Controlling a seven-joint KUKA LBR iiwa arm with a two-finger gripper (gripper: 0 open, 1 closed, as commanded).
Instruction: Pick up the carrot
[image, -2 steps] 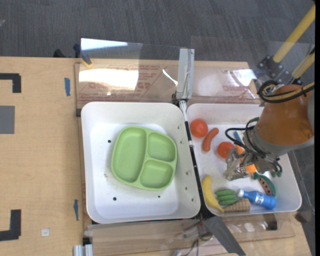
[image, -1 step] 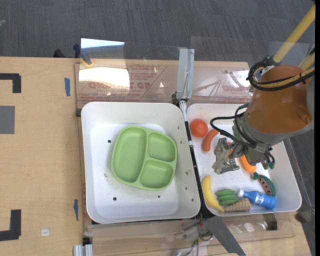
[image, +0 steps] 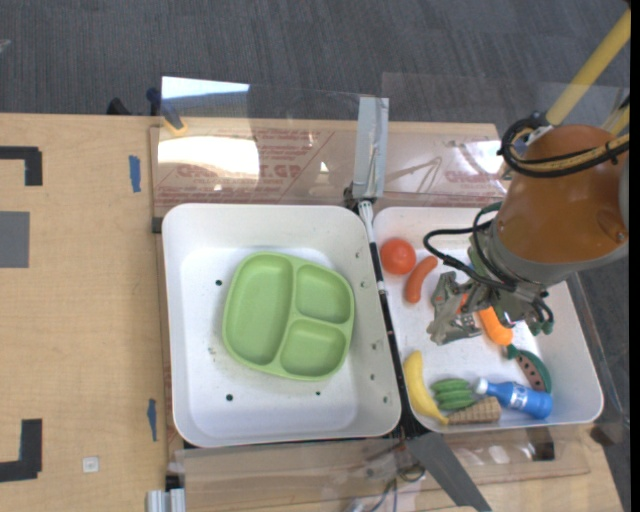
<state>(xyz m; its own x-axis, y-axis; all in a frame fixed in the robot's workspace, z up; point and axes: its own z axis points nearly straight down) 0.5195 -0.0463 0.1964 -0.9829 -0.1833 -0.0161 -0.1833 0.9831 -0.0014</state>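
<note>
The carrot (image: 494, 326), a short orange piece with a green top, lies in the right white bin (image: 580, 395), partly under the arm's wrist. My gripper (image: 452, 316) hangs low over the bin floor just left of the carrot, close to it or touching it. The grey arm with its orange band (image: 560, 195) covers the bin's upper right part and hides some of the carrot.
The right bin also holds a red tomato (image: 397, 255), an orange-red sausage shape (image: 419, 279), a banana (image: 421, 384), a green vegetable (image: 453, 392), a blue bottle (image: 517, 398) and a watermelon slice (image: 531, 369). The left bin (image: 190, 300) bears a green divided plate (image: 288, 315).
</note>
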